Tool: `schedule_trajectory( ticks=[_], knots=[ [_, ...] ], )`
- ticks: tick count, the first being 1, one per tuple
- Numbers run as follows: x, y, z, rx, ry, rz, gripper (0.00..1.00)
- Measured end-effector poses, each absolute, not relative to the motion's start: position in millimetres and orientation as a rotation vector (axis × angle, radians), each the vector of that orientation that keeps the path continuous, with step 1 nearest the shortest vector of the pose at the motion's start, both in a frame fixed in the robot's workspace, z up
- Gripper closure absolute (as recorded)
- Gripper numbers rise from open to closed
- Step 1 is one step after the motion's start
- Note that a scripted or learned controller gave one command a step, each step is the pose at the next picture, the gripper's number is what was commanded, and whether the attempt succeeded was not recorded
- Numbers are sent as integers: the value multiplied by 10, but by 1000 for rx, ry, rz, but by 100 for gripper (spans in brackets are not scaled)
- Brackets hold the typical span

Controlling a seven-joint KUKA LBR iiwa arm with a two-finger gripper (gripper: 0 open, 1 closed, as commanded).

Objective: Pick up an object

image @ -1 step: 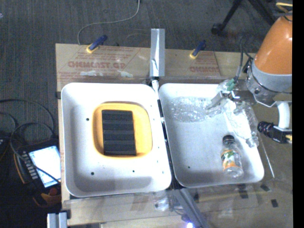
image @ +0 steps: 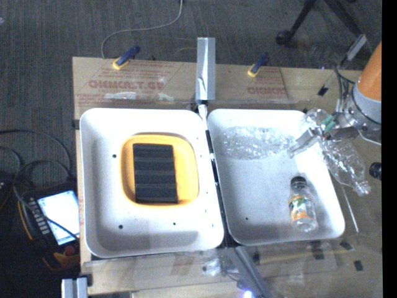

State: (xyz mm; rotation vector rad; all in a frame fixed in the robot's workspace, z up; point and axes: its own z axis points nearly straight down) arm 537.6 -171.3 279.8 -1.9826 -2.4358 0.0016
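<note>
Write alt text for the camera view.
A robot gripper hovers at the right bin's far right corner amid crinkled clear plastic, with a small bottle lying nearer. The left bin holds a yellow tray with a black block.

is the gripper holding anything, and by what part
Cannot be told. The gripper is over the right bin's far right corner amid crinkled clear plastic, but no grip shows. The bottle lies loose in the bin.

Matt white plastic bins (image: 149, 244); clear glossy plastic bottle (image: 302, 207), crinkled transparent wrap (image: 254, 143); glossy yellow tray (image: 160, 169), matt black ribbed insert (image: 155, 173)
</note>
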Motion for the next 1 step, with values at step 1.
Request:
schedule_trajectory(
  ticks=[1],
  knots=[
    [5399,-2158,1950,-1487,-2767,-1,0]
  ],
)
